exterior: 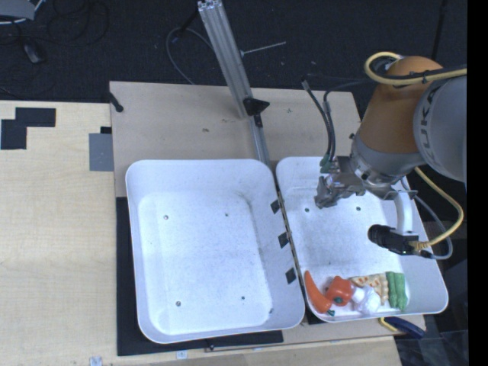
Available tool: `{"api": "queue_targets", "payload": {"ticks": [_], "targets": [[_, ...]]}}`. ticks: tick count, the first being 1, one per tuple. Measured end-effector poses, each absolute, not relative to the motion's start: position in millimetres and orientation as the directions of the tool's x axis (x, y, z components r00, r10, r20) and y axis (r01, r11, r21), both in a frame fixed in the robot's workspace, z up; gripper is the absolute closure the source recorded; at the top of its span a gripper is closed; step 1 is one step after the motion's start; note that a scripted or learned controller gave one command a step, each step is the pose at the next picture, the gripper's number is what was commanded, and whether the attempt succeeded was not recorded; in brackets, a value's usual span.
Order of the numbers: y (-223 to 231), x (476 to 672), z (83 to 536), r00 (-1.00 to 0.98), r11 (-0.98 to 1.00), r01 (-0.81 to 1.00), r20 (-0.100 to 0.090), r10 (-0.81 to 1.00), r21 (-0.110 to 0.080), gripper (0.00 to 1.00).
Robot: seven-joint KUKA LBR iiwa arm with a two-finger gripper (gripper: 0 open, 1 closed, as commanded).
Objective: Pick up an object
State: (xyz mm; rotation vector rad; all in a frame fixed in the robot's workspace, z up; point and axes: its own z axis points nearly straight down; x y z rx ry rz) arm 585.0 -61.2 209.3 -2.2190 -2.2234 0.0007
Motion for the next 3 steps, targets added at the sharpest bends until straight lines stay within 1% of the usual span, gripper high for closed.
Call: {"api": "queue_targets", "payload": {"ticks": [1,3], "targets": [[-8.1,588.9,217.6,-0.004,0.004,1.0,0.001,1.0,0.0,1.0],[81.7,624.2,236.8,-0.003,0.003,1.0,0.0,1.0,0.0,1.0]]}}
